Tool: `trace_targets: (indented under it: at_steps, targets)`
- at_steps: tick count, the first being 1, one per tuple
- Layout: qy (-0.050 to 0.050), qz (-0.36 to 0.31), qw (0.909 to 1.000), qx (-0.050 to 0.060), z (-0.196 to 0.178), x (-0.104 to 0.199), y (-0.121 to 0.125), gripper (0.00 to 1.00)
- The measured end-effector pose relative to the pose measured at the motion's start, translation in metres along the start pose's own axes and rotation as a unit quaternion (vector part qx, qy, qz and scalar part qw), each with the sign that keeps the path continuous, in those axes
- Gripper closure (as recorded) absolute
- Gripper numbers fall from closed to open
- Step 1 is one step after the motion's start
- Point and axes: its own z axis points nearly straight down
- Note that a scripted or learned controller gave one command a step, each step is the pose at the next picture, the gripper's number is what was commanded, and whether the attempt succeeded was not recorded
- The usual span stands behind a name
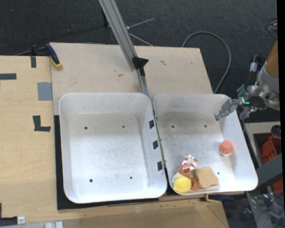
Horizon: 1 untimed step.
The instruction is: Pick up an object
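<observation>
The right bin (189, 109) holds a small pink cup-like object (226, 148) near its right wall. At its front edge lie a yellow ball (182, 184), a tan bread-like slice (207, 177) and a small red-and-white packet (187, 166), bunched together. My gripper (232, 109) hangs over the bin's far right corner, above and behind the pink object, with one grey finger (222, 111) pointing down-left. Nothing shows between its fingers.
The left bin (106, 145) sits beside the right one, with a black divider strip (155, 143) between them. A metal pole (123, 34) slants up from the back. A cable (210, 43) loops behind the right bin.
</observation>
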Motion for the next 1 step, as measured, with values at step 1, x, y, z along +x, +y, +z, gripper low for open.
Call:
trace_targets:
  at_steps: [1]
  targets:
    - [-0.001, -0.001, 1.0, -0.002, -0.0025, 0.0002, 0.0008, 0.0]
